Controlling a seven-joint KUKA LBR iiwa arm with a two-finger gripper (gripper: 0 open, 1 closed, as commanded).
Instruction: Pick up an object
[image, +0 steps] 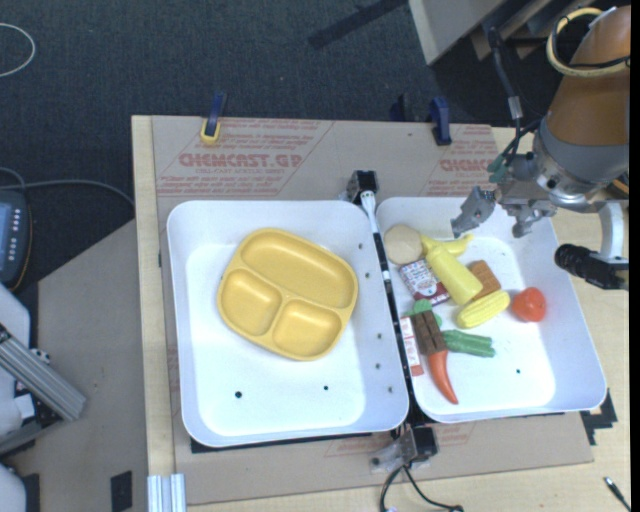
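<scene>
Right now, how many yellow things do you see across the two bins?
3. A yellow divided tray in the left bin; a mustard bottle and a corn cob in the right bin's pile, which may hide more.

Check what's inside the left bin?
The left bin holds one yellow divided tray with three compartments, nothing in them. Whatever lies beneath the tray is covered. A few dark dots mark the bin floor.
</scene>
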